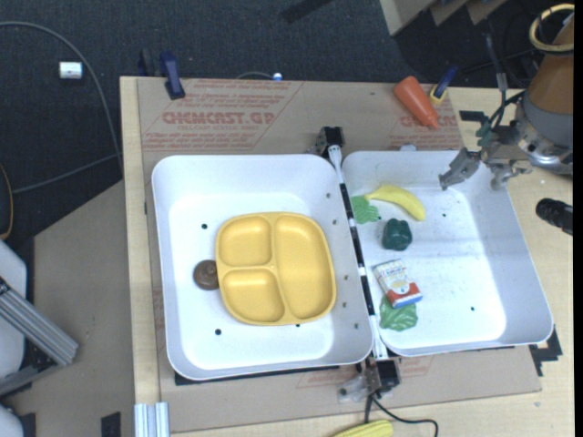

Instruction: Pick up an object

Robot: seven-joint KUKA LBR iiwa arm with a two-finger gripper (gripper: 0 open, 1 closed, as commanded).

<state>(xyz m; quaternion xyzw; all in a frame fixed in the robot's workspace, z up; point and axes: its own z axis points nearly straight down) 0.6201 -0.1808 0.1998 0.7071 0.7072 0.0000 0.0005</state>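
The right bin (510,271) holds a yellow banana (398,199), a light green leafy piece (364,210), a dark green pepper (396,234), a small red and white carton (398,282) and another green leafy piece (398,316). My gripper (475,175) hangs over the bin's far right part, to the right of the banana and apart from it. Its two fingers stand spread, open, with nothing between them.
In the left bin (178,208) lies a yellow divided plate (275,268) with a brown round item (206,274) at its left side. An orange carrot (416,101) and a blue clip (170,76) lie on the bench beyond the bins.
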